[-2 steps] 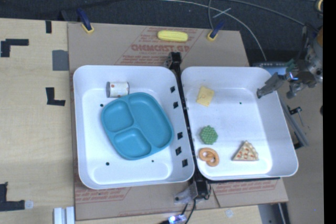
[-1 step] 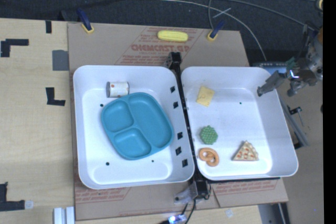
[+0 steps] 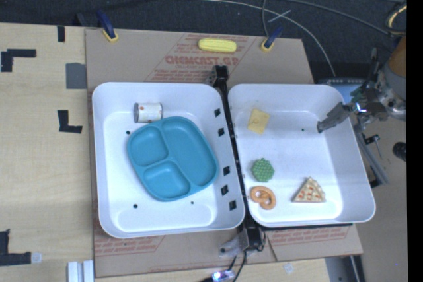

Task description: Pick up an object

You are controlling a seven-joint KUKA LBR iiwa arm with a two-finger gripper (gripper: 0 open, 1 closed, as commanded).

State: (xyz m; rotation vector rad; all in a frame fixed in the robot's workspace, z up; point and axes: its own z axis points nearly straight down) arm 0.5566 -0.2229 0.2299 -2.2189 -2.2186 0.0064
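Camera view shows two white bins side by side on a brown board. The left bin [image 3: 109, 162] holds the biggest thing, a blue plate [image 3: 173, 157] with three parts. It looks stiff and smooth, and I think it would be hard to grab except by its thin edge. Next to its top left corner lies a small white can [image 3: 149, 111] on its side. It may roll away if pushed.

The right bin [image 3: 330, 102] holds four little toy foods, all well apart from each other. The pizza slice [image 3: 308, 191] sits near the bottom right. It is orange with red dots and looks flat, so I would pinch it across its sides. The yellow cheese block [image 3: 258, 121] is near the top left. It looks light and hard, and its straight sides seem easy to squeeze. The brown pretzel [image 3: 262, 197] is at the bottom left, and the bumpy green ball [image 3: 263, 170] is just above it.

The gripper [image 3: 328, 122] hangs over the right bin's top right part. Nothing is between its fingers. I cannot tell if they are wide or narrow.

A yellow toy [image 3: 217, 45] lies on the board behind the bins.
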